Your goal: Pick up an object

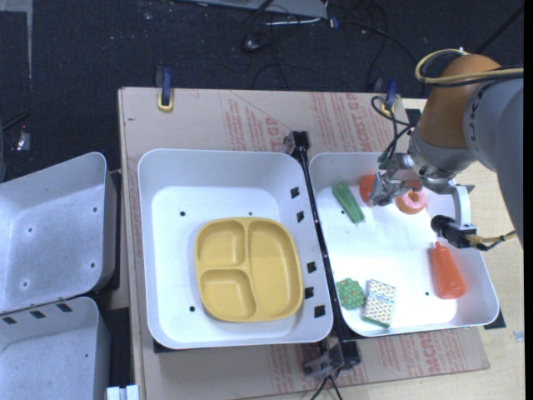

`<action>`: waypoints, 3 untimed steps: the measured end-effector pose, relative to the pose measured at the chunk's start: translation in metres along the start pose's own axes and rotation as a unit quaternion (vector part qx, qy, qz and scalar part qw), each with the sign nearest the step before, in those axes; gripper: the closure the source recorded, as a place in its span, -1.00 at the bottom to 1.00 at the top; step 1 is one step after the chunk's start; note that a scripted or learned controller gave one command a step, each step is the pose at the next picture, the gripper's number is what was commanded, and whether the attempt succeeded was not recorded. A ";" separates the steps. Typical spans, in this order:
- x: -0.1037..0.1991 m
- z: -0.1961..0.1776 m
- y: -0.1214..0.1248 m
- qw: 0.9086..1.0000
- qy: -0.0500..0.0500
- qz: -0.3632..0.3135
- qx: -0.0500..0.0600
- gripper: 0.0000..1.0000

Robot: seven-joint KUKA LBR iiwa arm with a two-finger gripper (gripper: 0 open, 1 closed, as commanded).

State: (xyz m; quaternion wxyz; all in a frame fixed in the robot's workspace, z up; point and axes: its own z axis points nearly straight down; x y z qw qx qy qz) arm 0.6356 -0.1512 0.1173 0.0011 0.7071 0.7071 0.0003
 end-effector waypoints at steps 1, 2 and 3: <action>0.007 -0.057 -0.005 1.000 0.000 -0.001 -0.002 1.00; 0.009 -0.101 -0.001 1.000 0.000 -0.002 -0.002 1.00; 0.009 -0.144 0.000 1.000 0.000 -0.002 -0.002 1.00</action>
